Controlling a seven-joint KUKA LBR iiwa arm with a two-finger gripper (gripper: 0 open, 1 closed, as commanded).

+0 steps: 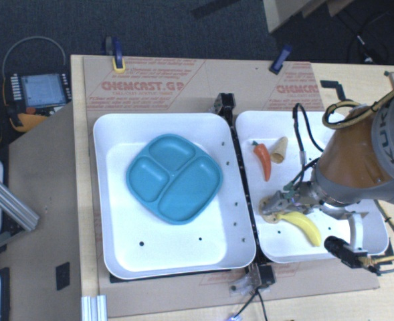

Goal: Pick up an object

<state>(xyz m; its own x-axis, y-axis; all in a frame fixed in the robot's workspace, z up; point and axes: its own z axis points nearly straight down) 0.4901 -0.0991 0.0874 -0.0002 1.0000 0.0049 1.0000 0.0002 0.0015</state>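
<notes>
- Reaching in from the right of the camera view, the grey arm (367, 156) with its orange band hangs over the right bin (377, 243), and its gripper (275, 206) is low, near the left wall of this bin.
- The gripper tip is a small, dark and blurred shape; I cannot tell if the jaws are apart or pressed together, and nothing can be seen between them.
- The banana (302, 226) lies on the floor of the right bin, just beside the gripper tip, on its lower right side. One end of the banana seems to touch the tip, but the view is not sharp enough to be sure.
- The orange carrot (263, 159) lies above the gripper in the view, in the upper left part of the same bin, apart from the tip.
- A beige cone (279, 148) lies just to the right of the carrot, near its upper end.
- In the left bin (110, 246) a blue divided plate (174, 177) lies flat near the middle, well apart from the gripper.
</notes>
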